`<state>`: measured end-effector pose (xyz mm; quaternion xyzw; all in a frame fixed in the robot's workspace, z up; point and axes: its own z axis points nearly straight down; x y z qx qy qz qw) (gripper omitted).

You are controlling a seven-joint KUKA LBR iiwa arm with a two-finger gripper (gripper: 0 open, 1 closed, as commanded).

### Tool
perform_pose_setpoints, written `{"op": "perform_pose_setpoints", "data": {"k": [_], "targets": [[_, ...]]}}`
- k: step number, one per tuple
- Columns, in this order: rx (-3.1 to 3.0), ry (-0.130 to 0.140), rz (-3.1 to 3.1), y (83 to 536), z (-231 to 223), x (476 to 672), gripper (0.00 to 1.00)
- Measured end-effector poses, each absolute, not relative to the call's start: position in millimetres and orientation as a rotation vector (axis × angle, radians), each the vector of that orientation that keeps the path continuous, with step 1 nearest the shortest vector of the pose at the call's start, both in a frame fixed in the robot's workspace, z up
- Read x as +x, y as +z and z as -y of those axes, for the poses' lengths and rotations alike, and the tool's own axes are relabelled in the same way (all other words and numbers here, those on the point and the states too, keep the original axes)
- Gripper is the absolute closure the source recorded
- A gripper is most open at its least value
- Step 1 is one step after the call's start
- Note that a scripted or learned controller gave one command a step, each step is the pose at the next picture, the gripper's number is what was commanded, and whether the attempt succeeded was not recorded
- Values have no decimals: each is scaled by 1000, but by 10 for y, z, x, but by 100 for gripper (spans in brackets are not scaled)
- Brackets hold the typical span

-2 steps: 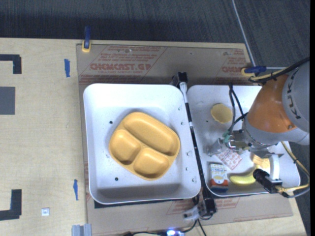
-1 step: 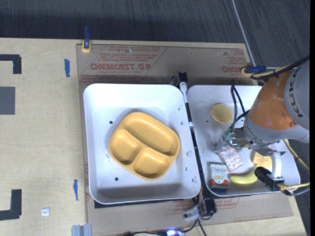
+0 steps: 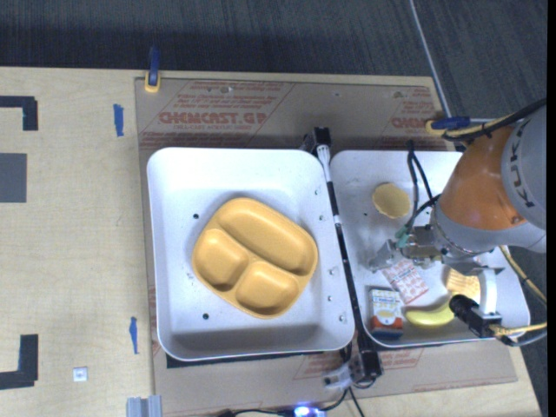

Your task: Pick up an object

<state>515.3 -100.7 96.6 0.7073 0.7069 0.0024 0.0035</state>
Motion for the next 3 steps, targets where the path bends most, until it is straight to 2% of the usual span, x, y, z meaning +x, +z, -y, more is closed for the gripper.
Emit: {"op": "perform_pose_setpoints", "data": {"k": [1,2,3], "targets": [[2215,10,-2214,1066,1007,5164,100],[2212,13,-2212,1168,1006,5177,100],[2219,3,-2223,1849,-66,4802,100]]}}
